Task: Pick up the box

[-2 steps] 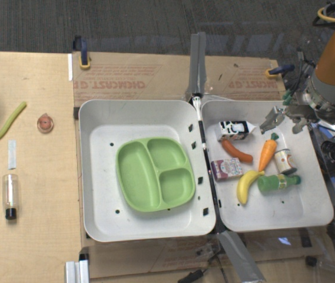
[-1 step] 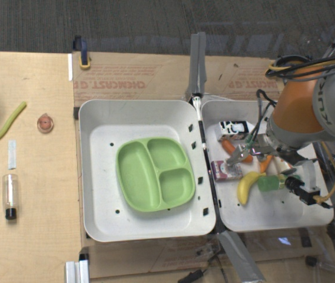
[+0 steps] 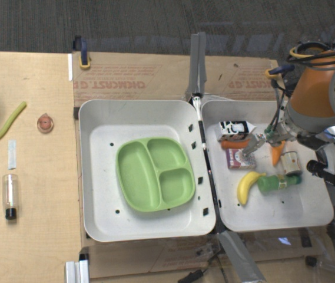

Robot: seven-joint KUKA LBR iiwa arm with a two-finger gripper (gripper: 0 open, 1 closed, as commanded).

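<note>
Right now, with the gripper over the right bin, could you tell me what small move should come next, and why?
Probably lower the gripper slightly toward the box. It hangs at the box's upper right edge, between the banana and the carrot, and nothing shows between its fingers.

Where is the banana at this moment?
The banana lies in the right bin, near its left side, just below the small box and left of the green bottle.

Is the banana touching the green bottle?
Cannot tell. In the camera view the banana and the green bottle lie side by side in the right bin, too close to show contact or a gap plainly.
</note>
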